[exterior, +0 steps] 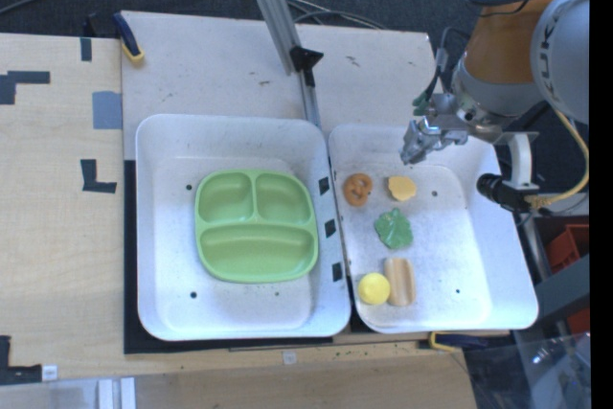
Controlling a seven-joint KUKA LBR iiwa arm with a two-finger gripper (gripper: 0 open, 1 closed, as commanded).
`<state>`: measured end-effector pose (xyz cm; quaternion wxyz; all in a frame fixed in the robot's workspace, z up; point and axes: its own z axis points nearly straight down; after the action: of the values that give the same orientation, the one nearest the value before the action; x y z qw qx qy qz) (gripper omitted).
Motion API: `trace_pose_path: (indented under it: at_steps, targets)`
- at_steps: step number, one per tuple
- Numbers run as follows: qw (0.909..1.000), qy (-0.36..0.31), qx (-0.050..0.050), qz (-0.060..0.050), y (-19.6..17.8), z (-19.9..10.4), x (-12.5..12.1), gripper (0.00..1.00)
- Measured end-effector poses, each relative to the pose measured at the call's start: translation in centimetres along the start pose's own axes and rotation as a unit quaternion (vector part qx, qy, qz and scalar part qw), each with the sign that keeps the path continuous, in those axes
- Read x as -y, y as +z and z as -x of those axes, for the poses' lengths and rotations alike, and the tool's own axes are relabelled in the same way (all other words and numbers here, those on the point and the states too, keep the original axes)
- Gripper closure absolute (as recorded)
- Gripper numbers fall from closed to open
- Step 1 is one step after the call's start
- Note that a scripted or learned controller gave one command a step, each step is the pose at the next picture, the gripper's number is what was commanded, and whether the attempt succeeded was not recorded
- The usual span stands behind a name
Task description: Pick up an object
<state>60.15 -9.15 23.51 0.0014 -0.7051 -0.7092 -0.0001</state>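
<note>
1. Camera view: you cannot tell if the fingers of the gripper (418, 148) are apart or pinched together, because they are small and blurry. You see nothing between them.
2. The gripper hangs over the far side of the right bin (498, 297), just past the yellow piece (402, 189).
3. The toys all lie in the right bin: an orange round one (358, 189), a green leafy one (394, 229), a yellow ball (374, 288) and a tan roll (399, 282) touching it.
4. The left bin (158, 235) holds a green tray (256, 225).
5. Nothing looks picked up yet, so I think the grab and the lift are both left to do.
</note>
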Motion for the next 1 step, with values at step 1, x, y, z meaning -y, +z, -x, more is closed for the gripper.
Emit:
trace_pose_path:
  at_steps: [1]
  targets:
    - [1.0000, 0.000, 0.001, -0.001, 0.70, -4.49, 1.07, 1.00]
